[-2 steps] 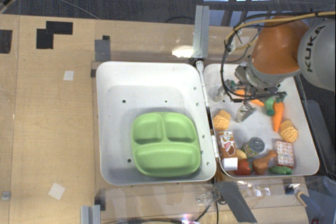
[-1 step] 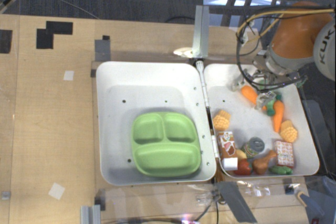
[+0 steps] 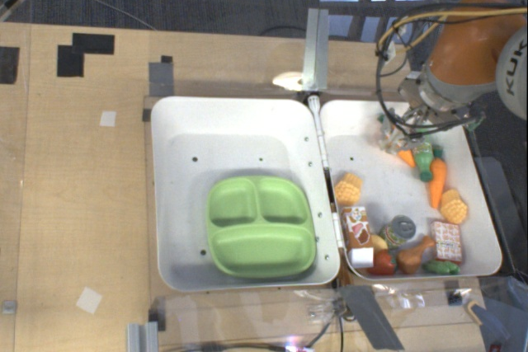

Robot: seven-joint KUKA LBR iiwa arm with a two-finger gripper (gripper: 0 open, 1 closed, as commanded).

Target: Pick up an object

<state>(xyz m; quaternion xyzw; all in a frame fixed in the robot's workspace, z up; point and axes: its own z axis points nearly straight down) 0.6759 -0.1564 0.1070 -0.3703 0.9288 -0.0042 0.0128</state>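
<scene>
we see the gripper low in the right bin near a carrot; its fingers' spread we cannot tell, wrist and cables hiding them.

We see a light wooden bench. Two white bins sit on it side by side, touching: the left bin and the right bin. Small pale squares lie on the wood.

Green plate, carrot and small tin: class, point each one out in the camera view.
green plate (image 3: 261,225): camera view, on its central divider.
carrot (image 3: 436,181): camera view, mid-body.
small tin (image 3: 403,228): camera view, on its lid.
</scene>
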